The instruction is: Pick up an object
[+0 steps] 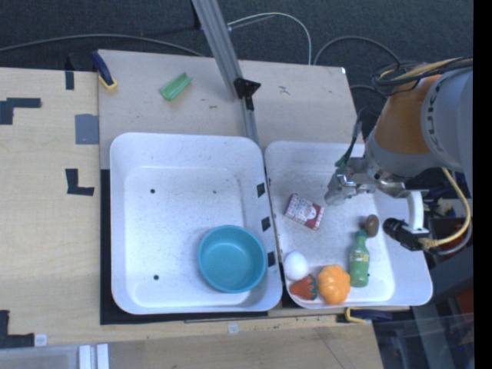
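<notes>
Blue bowl [231, 258] near left bin's [131, 160] front right corner. Right bin [407, 283]: red-white carton [304, 211] mid-left; white egg [296, 265], red item [304, 287], orange pumpkin [334, 284], green bottle [359, 260] along front edge. Gripper [340, 188] above bin centre, grip state unclear.

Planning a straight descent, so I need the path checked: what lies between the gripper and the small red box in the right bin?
In the camera view, bare white bin floor separates the gripper from the small red box.

No legible text, brand, number or sign. The small red-and-white printed carton [304, 211], lying at about 10 o'clock in the right-hand shallow white bin [407, 283], bears markings too blurred to read.
</notes>
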Robot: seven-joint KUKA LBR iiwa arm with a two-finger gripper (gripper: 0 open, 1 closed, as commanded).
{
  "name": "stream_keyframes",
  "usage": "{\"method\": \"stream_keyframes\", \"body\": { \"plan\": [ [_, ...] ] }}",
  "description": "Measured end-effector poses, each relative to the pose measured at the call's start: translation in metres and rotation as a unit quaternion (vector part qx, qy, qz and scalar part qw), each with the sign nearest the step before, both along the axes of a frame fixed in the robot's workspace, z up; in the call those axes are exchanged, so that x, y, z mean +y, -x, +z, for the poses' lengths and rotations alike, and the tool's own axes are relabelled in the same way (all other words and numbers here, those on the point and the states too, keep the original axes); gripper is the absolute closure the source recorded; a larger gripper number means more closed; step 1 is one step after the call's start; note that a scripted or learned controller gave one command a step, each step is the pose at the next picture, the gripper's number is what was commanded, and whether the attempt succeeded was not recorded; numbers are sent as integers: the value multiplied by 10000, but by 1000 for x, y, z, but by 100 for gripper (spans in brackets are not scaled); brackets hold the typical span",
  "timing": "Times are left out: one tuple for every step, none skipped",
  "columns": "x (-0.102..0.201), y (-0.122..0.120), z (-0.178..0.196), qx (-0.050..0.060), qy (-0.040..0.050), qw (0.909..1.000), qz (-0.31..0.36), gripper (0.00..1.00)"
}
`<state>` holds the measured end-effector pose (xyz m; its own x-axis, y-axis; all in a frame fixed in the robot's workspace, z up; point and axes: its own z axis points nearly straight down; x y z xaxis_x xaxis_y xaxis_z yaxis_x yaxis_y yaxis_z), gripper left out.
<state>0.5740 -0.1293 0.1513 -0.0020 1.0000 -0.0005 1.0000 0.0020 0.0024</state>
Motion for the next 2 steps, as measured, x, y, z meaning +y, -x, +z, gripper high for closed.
{"method": "stream_keyframes", "body": {
  "plan": [
    [2,-11,51,-10,3,10000,1,100],
    [-7,-11,99,-10,6,10000,-3,100]
  ]
}}
